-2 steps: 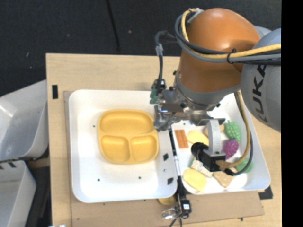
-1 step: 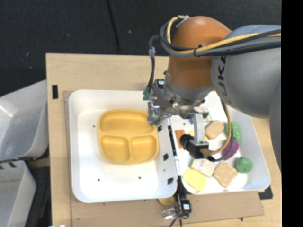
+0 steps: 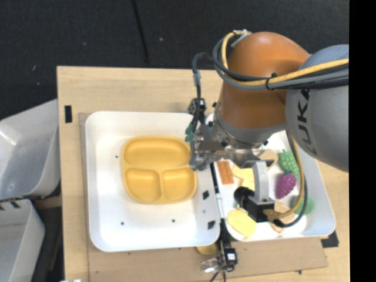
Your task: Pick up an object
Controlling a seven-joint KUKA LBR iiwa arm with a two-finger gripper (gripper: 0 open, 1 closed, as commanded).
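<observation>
My end effector [image 3: 202, 150] is parked right at the upper right corner of the yellow tray [image 3: 157, 169], roughly over the wall where the two bins meet. The wrist hides it, so I can't tell if it's spread or closed.

The pickable stuff is all right of the tray, in the right bin [image 3: 317, 195]. The orange block [image 3: 224, 172] is closest, the pale yellow disc [image 3: 241, 223] is below-right and the purple grapes [image 3: 286, 184] are farther out.

The tray, alone in the left bin [image 3: 106, 216], looks too flat and wide to pinch, so I'd guess the block is the target.
</observation>
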